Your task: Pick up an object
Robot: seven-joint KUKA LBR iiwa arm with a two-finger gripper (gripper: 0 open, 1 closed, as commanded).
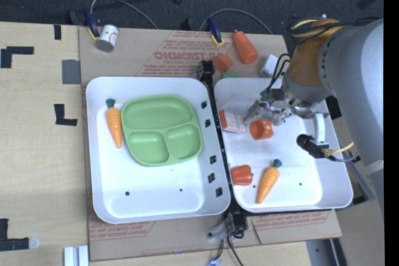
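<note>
Nearest in the right-hand shallow white bin (330, 196) lay an orange plastic carrot with a green stalk (268, 181), tilted with its green end toward the far right. Just left of it, close to the divider between the bins, sat a small red-orange block-shaped toy (241, 175). In the left white bin (106, 196) a pale green plastic plate with three compartments (163, 130) rested near the middle, and a second orange carrot with a green top (114, 123) lay along its left edge, touching or nearly touching it.

Farther back in the right bin, my claw (269, 110) hung low over the floor, with a red, roundish plastic piece (262, 129) just on its near side. I could not tell how wide my fingers stood, nor whether anything sat between them. A pale, reddish-printed flat packet (232, 122) lay left of the red piece, near the divider.

Beyond the bins, on the brown cardboard sheet (156, 53), stood an orange bottle-shaped toy (245, 47) at the far right and a small white cylinder (108, 37) at the far left.
</note>
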